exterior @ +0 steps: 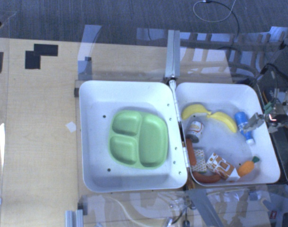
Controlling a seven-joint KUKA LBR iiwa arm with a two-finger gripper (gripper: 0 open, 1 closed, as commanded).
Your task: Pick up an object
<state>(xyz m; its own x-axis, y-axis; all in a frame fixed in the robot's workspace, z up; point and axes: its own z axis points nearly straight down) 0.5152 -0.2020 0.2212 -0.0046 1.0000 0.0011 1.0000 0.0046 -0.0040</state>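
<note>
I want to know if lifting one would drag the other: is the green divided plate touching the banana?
Apart. The camera view shows the green divided plate lying in the left bin and the banana in the right bin, with both bin walls between them.

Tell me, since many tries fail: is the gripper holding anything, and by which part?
Cannot be told: the gripper sits over the blue bottle, but no grasp shows.
</note>
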